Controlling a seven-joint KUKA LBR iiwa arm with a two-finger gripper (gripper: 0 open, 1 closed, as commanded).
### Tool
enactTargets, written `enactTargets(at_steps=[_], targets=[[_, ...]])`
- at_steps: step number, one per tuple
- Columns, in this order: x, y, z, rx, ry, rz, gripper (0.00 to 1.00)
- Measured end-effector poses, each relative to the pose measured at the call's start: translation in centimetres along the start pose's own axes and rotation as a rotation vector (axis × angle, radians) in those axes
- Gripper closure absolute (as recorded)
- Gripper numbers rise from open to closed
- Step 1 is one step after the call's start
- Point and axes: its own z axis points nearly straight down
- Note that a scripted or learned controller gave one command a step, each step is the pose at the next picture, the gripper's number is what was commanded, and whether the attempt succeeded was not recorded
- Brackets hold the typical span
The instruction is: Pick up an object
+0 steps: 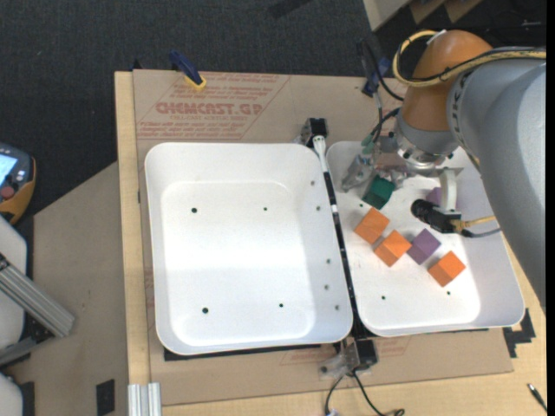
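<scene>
1. Dark carpeted floor surrounds a cardboard-topped bench (217,102), printed in red lettering, with a blue clip at its far edge
2. Left bin (165,250), white and shallow, sits on the bench; small dark dots mark its floor
3. Right bin (416,315), white, touches the left bin along a shared rim and bears all the blocks
4. Arm (512,137), grey with an orange band, reaches in from the right over the right bin's far end
5. Fingers (375,173), pointing down at the bin's far-left part; whether they are spread or closed I cannot tell, the wrist hardware hiding them
6. Green block (378,191), tilted, lies right at the fingers, just nearer the camera; contact or grip cannot be confirmed. Judged the nearest candidate for the pick
7. Orange block (372,225), second orange block (393,248), purple block (424,245), third orange block (447,269): a loose row running diagonally toward the bin's near right, apart from the fingers
</scene>
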Motion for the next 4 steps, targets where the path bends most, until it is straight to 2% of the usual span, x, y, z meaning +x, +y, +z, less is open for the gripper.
enactTargets(at_steps=[1, 2, 3, 4], targets=[[-0.5, 0.2, -2.1, -0.013, -0.005, 0.005, 1.0], [-0.2, -4.8, -0.3, -0.011, -0.004, 0.008, 1.0], [-4.2, -10.5, -0.1, -0.005, -0.004, 0.012, 1.0], [-4.3, -18.3, -0.3, -0.027, -0.007, 0.011, 1.0]])
